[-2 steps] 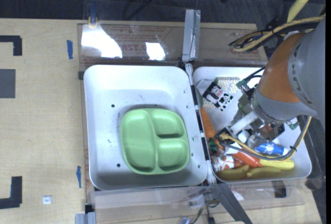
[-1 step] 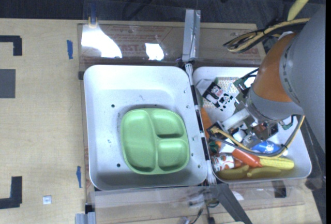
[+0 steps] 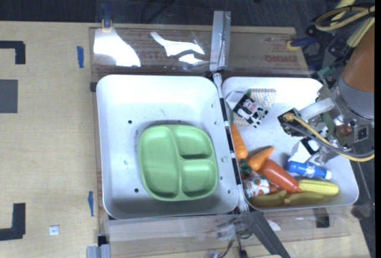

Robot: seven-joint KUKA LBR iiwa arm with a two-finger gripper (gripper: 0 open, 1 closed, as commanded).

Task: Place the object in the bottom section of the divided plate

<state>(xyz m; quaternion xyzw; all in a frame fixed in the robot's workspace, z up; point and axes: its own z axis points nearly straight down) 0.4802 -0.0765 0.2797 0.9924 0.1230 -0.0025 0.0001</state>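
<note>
The green divided plate [image 3: 177,160] lies in the left white bin [image 3: 119,102], with nothing in its sections. My gripper [image 3: 312,147] hangs over the right bin [image 3: 297,87], near its right side, just above a blue and white bottle [image 3: 307,170]. Below that bottle lies a yellow corn cob [image 3: 318,188]. To the gripper's left are an orange carrot [image 3: 239,140], a second orange piece [image 3: 261,157] and a red-orange one [image 3: 280,177]. I see nothing held in the gripper.
A black and white patterned box [image 3: 250,111] and a pale mesh item [image 3: 262,96] sit at the right bin's back left. A metal divider [image 3: 220,42] stands behind the bins. The grey and orange arm [image 3: 360,81] covers the right bin's right edge.
</note>
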